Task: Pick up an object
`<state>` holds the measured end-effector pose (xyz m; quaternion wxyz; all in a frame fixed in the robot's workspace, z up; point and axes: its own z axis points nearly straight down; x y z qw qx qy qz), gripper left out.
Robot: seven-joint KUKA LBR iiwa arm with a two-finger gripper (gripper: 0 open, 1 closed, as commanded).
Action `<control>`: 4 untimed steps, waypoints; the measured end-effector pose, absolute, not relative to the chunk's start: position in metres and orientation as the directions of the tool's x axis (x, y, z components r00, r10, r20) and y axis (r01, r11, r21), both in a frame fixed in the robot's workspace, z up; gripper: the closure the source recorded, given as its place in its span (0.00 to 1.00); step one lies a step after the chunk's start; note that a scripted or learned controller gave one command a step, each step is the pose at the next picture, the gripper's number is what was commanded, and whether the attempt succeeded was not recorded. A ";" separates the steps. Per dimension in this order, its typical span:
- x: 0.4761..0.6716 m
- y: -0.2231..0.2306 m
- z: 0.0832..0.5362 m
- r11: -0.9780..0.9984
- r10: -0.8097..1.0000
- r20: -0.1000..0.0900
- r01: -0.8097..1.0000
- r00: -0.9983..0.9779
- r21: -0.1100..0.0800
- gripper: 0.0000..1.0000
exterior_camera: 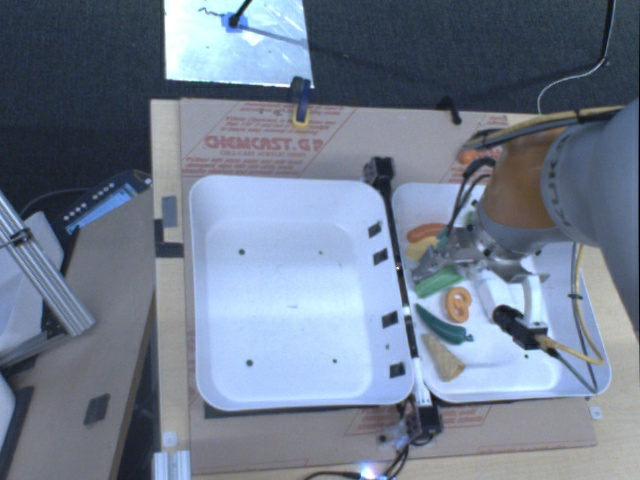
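Note:
My gripper [438,260] hangs low over the left part of the right bin [560,373], coming in from the right on the grey arm with its orange band [518,186]. Just beyond it lies an orange-red piece [426,233]. A light green piece [438,284] lies right under its near side, partly covered by it. Nearer the front lie an orange ring [459,304], a dark green pepper-like piece [446,326] and a tan wedge [445,359]. Nothing is visibly held.
The left bin [290,298] lies beside the right one, with a black divider with clips [392,268] between them. A yellow cable [575,348] and a black fitting [515,326] hang from the arm over the right bin. A yellow clamp [300,103] sits at the bench's back edge.

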<state>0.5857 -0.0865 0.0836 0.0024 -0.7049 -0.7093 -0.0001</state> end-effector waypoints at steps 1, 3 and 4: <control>0.588 -0.090 0.095 0.004 1.000 0.000 1.000 -0.004 0.003 1.00; 0.644 -0.049 0.275 0.009 1.000 0.000 1.000 -0.009 0.022 1.00; 0.610 -0.003 0.445 0.010 1.000 0.002 1.000 -0.010 0.022 1.00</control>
